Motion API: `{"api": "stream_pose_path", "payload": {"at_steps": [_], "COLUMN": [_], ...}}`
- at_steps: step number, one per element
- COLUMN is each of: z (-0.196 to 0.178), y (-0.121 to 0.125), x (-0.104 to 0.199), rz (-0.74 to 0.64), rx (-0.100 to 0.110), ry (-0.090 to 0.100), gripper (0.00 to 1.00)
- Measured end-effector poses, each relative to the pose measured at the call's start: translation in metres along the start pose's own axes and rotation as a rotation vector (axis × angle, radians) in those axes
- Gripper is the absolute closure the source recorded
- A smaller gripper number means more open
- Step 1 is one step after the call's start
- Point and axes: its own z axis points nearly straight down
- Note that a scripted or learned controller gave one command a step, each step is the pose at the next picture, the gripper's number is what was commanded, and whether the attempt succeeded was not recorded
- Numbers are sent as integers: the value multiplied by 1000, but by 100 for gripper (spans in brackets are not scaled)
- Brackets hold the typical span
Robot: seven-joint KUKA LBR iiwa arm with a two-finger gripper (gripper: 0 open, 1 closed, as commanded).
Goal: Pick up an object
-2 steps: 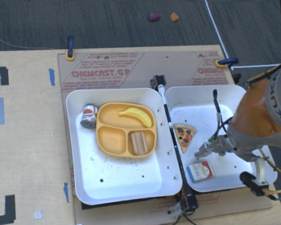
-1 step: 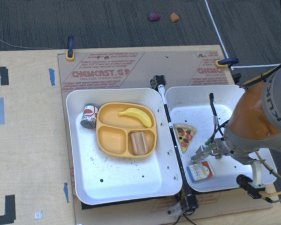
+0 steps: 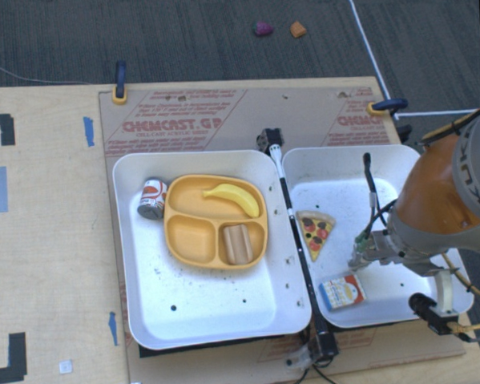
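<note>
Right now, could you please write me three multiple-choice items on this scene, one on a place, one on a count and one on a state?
1. Where does the banana lie?
A. in the yellow tray's top compartment
B. in the right bin
C. on the floor

2. How many compartments does the yellow tray have?
A. two
B. three
C. five

3. How does the soda can sit?
A. upright on the tray
B. on its side in the left bin
C. crushed flat in the right bin

Answers: 1 A, it lies there; 2 B, one long, two small; 3 B, lying beside the tray.
</note>
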Motion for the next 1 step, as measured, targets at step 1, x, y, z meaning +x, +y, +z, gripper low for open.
{"api": "stream_pose_path", "payload": {"at_steps": [1], "z": [0], "y": [0], "x": [0], "rz": [0], "rx": [0], "ry": [0], "gripper": [0]}}
